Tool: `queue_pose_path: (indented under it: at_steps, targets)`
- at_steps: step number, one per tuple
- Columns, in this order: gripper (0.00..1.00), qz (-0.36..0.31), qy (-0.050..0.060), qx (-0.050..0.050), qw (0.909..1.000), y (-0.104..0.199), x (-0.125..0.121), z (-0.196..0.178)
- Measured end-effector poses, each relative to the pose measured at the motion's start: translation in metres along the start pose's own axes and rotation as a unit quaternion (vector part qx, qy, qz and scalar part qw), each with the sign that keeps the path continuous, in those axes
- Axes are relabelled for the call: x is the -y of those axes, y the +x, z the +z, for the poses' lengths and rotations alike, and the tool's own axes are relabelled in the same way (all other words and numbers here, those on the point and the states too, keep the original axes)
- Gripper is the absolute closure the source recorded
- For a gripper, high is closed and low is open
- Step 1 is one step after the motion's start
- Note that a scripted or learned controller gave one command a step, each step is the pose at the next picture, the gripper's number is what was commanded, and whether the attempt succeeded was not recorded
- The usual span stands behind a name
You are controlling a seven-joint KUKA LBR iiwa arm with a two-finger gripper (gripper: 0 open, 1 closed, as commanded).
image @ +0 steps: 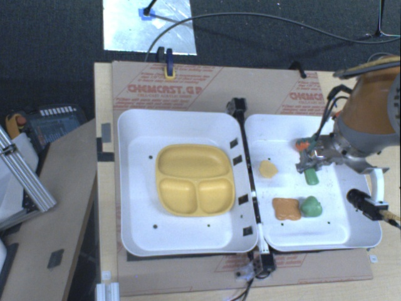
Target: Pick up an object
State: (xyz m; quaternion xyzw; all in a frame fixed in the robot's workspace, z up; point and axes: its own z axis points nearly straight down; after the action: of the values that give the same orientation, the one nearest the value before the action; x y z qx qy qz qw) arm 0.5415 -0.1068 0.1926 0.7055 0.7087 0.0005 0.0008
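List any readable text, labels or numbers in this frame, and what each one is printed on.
"CHEMCAST GP": red print on the brown protective sheet under the bins, near the back left edge.
The same red print repeats at the sheet's back right corner and along its front edge; there it is too cut off or blurred to read.

Evenly and brightly lit from overhead, with strong glare off the crinkled silver foil sheet (149,17) and two shallow white plastic bins (141,231); soft, faint shadows; slightly grainy, blurred at right edge.
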Motion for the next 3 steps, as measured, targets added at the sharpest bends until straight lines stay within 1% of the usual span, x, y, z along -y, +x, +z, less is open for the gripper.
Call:
queue_pose_path:
  at_steps: [1,2,3]
  targets:
    - [1.0,0.0,-0.001,0.0,1.0,0.0,-0.001,-0.026]
    - [1.0,0.0,0.0,0.0,1.0,0.048,-0.013,-0.037]
    - [1.0,-0.001,-0.001,0.0,1.0,0.091,-0.028,-0.03]
